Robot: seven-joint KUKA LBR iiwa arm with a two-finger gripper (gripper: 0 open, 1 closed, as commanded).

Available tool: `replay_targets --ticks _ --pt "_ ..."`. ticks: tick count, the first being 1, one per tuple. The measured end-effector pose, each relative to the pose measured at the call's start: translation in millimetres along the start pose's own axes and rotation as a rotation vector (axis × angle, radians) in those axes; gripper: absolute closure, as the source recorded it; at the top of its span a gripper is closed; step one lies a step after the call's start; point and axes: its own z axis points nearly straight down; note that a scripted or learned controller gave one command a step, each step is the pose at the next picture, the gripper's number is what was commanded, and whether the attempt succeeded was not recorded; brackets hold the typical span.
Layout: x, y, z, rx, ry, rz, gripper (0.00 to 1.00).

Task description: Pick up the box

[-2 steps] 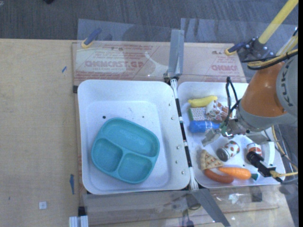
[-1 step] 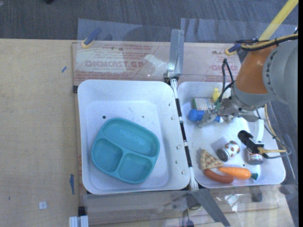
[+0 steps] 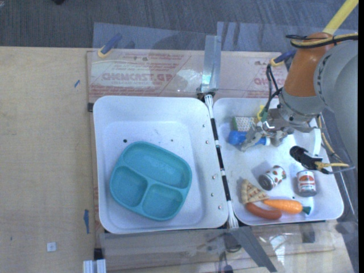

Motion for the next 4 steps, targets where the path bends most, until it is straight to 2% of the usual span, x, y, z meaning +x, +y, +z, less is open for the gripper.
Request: replay_targets --ticks 1,2,3,4 --pt "-9 -1 -13 -0.019 -0.016 0.027 1.00" --pt "51 2 -95 -0.109 -0.039 -0.020 1.00" --pt "73 3 -104 -0.110 -0.058 -0.362 1.00" --pt "-15 -48 -68 -0.109 -0.059 -0.374 1.00"
